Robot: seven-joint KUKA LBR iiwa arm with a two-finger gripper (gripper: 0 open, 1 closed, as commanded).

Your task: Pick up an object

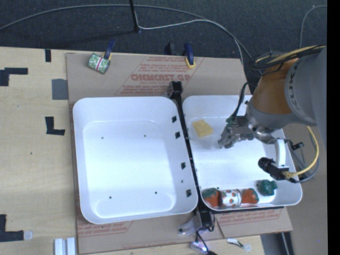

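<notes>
In right bin: gripper, jaw state can't tell; yellow block at its 9 o'clock, apart.

wooden bench, dark carpet, cardboard sheet

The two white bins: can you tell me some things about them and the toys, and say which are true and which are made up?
1. The yellow piece lies in the right bin. True.
2. The pincer is squeezing the yellow piece. False: it is beside the piece, apart from it.
3. A row of small toys sits along the right bin's near edge. True.
4. The toys are in the left bin. False: they are in the right bin.
5. A small green and white object lies outside the bins, on the cardboard. True.
</notes>
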